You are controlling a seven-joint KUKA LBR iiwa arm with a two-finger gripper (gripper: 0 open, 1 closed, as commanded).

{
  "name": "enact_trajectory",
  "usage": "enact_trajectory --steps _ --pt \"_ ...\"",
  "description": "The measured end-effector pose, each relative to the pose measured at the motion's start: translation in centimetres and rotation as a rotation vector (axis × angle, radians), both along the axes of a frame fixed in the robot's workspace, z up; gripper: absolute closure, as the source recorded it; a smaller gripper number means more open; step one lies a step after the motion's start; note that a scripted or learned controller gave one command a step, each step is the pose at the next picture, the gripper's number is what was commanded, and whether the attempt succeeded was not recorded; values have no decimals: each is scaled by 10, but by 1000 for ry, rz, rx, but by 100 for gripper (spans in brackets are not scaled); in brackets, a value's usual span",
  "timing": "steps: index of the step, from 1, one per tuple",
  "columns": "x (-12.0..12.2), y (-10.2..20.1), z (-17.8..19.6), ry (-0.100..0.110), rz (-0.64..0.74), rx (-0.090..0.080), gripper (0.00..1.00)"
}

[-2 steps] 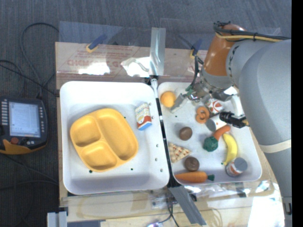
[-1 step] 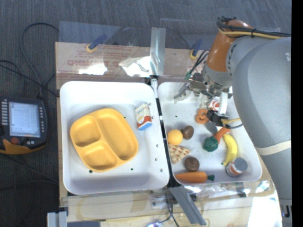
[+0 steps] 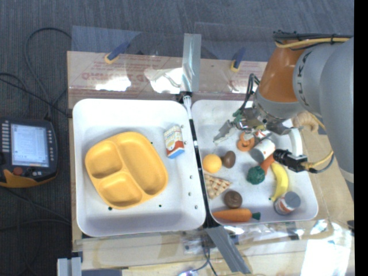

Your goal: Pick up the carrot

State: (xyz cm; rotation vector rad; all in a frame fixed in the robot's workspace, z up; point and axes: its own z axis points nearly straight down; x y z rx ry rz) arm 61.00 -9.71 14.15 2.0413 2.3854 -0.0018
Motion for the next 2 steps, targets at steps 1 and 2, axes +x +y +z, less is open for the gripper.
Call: enact_trajectory --steps 1,2 --pt "13 -95 72 -5 -42 -4 0" --pt "-35 -108 123 -2 -160 -1 0"
